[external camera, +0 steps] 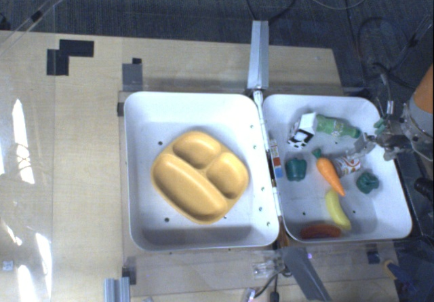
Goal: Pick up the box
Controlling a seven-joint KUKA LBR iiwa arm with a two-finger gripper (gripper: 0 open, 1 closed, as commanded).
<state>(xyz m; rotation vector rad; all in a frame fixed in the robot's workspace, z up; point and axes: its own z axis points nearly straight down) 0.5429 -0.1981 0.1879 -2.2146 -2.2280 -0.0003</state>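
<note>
The left bin (135,158), at frame centre, carries a big yellow three-compartment tray (200,176), while the right bin (400,222) holds the clutter: a green bottle (337,127), a carrot (329,174), a banana (337,210) and, at its upper left, the small white box (302,129) with black print, touching the bottle's end. It looks like light, stiff cardboard, easily crushed or nudged, so I judge a pinch across its short sides best. The gripper (366,146) hangs at mid-right over that bin with nothing visibly held; its opening I cannot tell.
</note>
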